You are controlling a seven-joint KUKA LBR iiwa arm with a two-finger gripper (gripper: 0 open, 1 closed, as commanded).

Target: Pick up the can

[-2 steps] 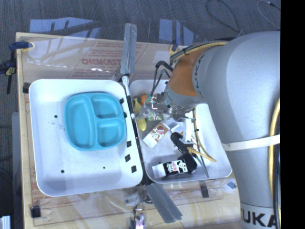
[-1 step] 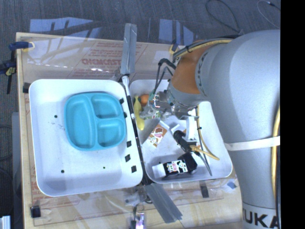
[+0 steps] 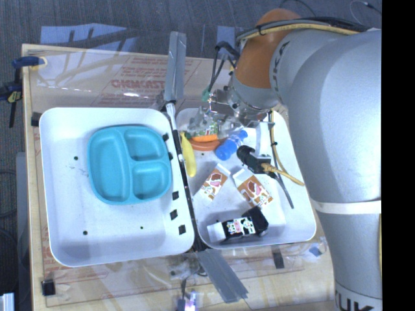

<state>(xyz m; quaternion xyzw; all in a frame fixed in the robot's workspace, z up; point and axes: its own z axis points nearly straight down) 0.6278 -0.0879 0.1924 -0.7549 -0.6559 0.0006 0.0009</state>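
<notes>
The surface (image 3: 97, 70) held two white bins side by side. The left bin (image 3: 58, 193) had a blue tray (image 3: 126, 164) in it, with three little spaces. The right bin (image 3: 295, 206) had many more things in it. A long yellow thing (image 3: 188, 154) lay along its left wall. Just next to that was an orange thing (image 3: 206, 141), and a blue thing (image 3: 228, 146) touched the orange one. Below them lay two small packs, one (image 3: 214, 183) on the left and one (image 3: 255, 191) on the right, both white with brown pictures. The can (image 3: 243, 227) was black with a white label. It lay on its side at the near edge of the right bin, well apart from the jaws. The big grey arm (image 3: 324, 109) came in from the right. Its jaws were over the far end of the right bin, right above the orange thing. I could not tell if the jaws were spread or pressed together, or if they touched anything.
</notes>
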